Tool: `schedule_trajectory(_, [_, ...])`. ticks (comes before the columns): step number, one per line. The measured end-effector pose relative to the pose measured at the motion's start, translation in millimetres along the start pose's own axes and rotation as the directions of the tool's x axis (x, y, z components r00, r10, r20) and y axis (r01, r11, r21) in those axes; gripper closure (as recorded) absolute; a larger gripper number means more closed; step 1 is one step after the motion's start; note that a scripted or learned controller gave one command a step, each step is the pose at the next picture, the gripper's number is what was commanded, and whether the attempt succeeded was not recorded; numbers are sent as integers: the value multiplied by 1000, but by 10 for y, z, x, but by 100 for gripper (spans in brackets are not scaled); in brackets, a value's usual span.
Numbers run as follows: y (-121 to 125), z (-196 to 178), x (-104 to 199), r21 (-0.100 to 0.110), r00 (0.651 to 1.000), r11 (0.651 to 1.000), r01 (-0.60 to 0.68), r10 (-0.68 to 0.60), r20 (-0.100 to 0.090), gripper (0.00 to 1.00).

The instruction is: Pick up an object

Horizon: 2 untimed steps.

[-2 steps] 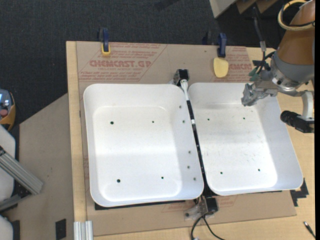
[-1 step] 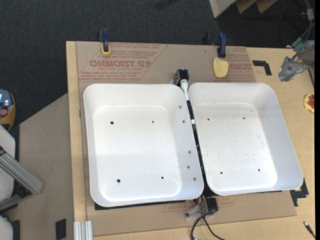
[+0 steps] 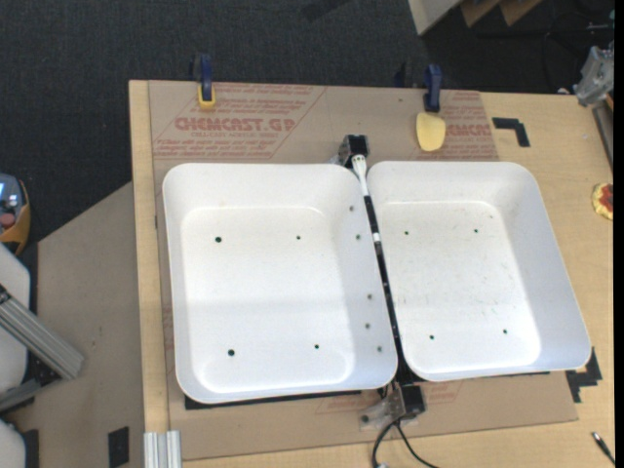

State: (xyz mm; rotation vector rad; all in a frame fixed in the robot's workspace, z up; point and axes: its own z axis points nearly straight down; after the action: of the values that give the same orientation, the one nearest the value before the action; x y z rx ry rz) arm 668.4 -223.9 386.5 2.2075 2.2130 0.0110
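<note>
Two shallow white bins lie side by side on a brown board. Small dark dots mark the bare white floor of the left bin [image 3: 263,281], and the right bin [image 3: 468,271] carries the same dots plus faint specks. A pale yellow lump [image 3: 430,132] rests on the board just behind the right bin's far rim, outside both bins. At the far right edge, a small red and yellow item [image 3: 603,200] lies on the bench.
Blue clamps [image 3: 205,78] [image 3: 432,84] pin the board's far edge. A black strip [image 3: 375,252] runs between the bins, with a cable and connector [image 3: 398,408] at its near end. Metal framing [image 3: 39,339] stands at the left. Dark carpet surrounds the bench.
</note>
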Motion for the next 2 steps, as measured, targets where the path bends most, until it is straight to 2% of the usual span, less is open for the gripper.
schedule_trajectory(1, [-28, 599, 500, 21, 1000, 1000, 2, -1, -9, 100])
schedule_trajectory(2, [-30, 893, 1605, 21, 1000, 1000, 6, -6, -10, 100])
